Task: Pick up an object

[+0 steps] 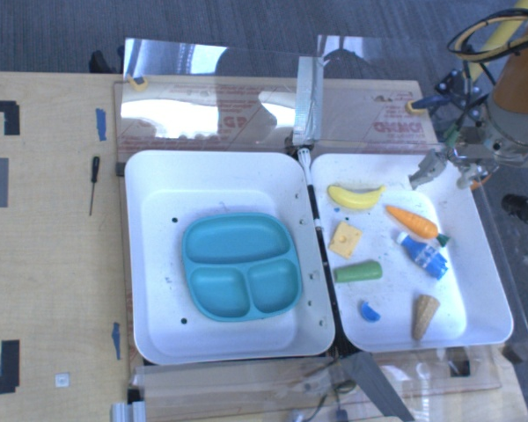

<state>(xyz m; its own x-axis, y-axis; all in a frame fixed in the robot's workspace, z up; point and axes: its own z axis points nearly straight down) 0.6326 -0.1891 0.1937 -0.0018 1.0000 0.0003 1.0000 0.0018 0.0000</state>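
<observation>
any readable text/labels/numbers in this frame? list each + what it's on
None can be read.
Red print on the clear panel behind the left bin: reflected and blurred, illegible.
Red print on the clear panel behind the right bin: too blurred to read.
Blue bottle: label too small to tell.

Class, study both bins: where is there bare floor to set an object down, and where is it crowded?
Left bin: bare strip along the walls around the blue tray, widest at the top. Right bin: bare at the front right, past the cone, and its front left corner. Crowded between banana, carrot, cheese and bottle.
</observation>
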